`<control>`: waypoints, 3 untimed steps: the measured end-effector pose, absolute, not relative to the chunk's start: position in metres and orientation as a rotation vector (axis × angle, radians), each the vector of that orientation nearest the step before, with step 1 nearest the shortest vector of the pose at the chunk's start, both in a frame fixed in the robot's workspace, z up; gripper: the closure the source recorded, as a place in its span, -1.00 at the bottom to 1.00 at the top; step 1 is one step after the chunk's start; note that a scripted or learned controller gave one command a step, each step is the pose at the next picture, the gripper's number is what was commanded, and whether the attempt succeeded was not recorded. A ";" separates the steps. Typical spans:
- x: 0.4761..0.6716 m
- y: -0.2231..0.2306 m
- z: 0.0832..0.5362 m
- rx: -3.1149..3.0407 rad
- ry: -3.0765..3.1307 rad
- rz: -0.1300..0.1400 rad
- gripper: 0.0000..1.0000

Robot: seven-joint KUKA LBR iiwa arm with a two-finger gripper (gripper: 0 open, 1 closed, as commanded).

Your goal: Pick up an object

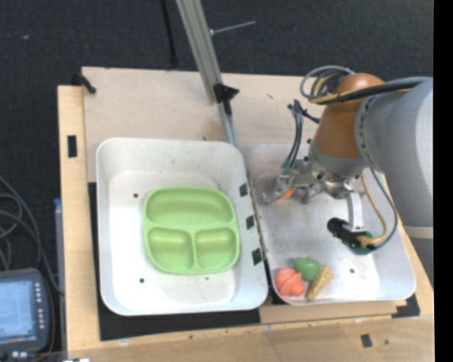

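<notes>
Grey arm [396, 153] reaching in from 3 o'clock over the right bin [392, 281], pincer [275, 191] low near that bin's 10 o'clock corner, grip impossible to tell, green, pink and tan toys [303, 276] clustered at its 6 o'clock edge, green divided plate [190, 228] centred in the left bin [121, 164] on the bench [136, 96]

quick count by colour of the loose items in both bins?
Green: 2, the light green three-compartment plastic tray in the left bin and a small dark green toy in the right bin
Orange-pink: 1, a rounded toy
Tan: 1, a cone-shaped toy
Total: 4
</notes>
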State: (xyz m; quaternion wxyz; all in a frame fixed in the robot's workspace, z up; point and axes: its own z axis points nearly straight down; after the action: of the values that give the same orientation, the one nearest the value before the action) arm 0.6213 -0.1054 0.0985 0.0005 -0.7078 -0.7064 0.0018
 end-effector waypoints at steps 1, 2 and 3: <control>0.622 -0.106 0.112 -2.232 -2.213 -0.002 1.00; 0.633 -0.105 0.161 -2.222 -2.228 -0.005 1.00; 0.631 -0.114 0.223 -2.226 -2.226 -0.006 1.00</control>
State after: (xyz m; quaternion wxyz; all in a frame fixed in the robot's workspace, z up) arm 0.6312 -0.1140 0.2232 -0.0034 -0.7071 -0.7071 -0.0020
